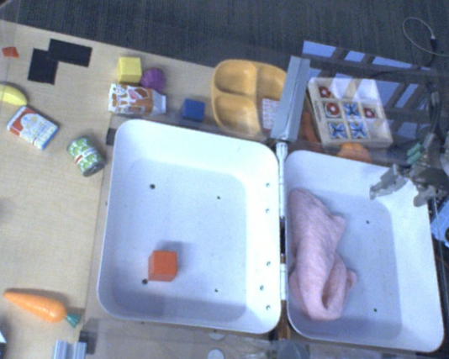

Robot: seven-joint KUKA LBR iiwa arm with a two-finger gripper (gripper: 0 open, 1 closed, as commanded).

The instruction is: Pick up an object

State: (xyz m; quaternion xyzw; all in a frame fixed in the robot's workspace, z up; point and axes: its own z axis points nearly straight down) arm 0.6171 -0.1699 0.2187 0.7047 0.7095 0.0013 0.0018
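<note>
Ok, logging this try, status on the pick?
Pincer open, holding nothing, above right bin's far edge. Pink cloth lies in that bin, orange block in left bin. Nothing blocking.

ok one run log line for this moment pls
hand: open, above right bin's far edge, holding nothing | pink cloth: right bin | orange block: left bin

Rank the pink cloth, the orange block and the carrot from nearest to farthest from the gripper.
From the gripper, at the right bin's upper edge:
1. Pink cloth, in the right bin.
2. Orange block, in the left bin.
3. Carrot, on the bench beyond the left bin.
</note>
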